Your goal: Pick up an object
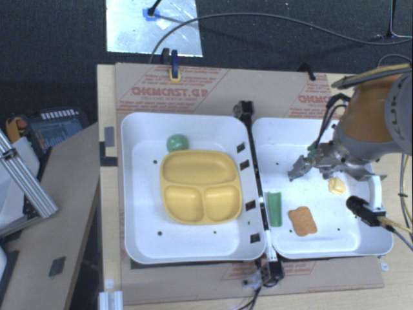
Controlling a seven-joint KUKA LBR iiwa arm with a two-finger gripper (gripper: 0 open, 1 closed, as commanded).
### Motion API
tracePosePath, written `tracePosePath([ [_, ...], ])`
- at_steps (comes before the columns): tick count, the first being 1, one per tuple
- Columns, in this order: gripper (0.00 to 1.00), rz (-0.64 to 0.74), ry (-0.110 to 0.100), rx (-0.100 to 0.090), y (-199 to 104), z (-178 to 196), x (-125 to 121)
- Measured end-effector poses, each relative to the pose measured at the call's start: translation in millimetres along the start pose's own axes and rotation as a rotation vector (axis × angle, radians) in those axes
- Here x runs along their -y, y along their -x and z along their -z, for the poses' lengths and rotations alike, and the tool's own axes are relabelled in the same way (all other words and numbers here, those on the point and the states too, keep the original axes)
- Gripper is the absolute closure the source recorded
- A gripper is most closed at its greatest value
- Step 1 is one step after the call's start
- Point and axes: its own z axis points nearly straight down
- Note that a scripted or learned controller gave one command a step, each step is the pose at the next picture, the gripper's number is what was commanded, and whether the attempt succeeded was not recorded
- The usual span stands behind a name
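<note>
Jaws: hanging low over bare white floor in the far-left part of the right bin [284, 141], pointing left; I cannot tell whether they are standing wide or narrow.
Arm [371, 118]: reaching in from the right over the right bin's far-right corner, with the orange band showing above the wrist.
Pale yellow lump [336, 186]: lying on the right bin's floor, to the right of the jaws and slightly nearer, close to them but apart.
Orange piece [302, 220]: lying flat in the near part of the right bin, on the near side of the jaws and well apart from them.
Green bar [274, 208]: lying lengthwise from near to far, just beside the right bin's left wall and just left of the orange piece, not touching it.
Left bin [139, 173]: sitting just left of the right bin, the 2 meeting along a black seam.
Yellow tray [197, 186]: lying in the middle of the left bin, showing 3 compartments, 1 long on the far side and 2 smaller on the near side.
Green ball [177, 142]: resting at the tray's far-left edge; touching it or just beside it, I cannot tell.
Cardboard sheet [193, 86]: lying under both bins, carrying red print.
Tabletop [106, 89]: showing as a pale strip left of the sheet.
Clamp [174, 66]: blue and yellow, gripping the sheet's far edge.
</note>
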Motion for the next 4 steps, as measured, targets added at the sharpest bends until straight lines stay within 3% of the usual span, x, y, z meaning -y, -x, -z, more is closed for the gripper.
tracePosePath([
  [1, 0.0, 0.0, 0.0, 0.0, 2, -40, -2],
  [2, 1.0, 0.0, 0.002, 0.001, 3, -29, -2],
  [4, 1.0, 0.004, 0.006, 0.001, -7, 67, 7],
])
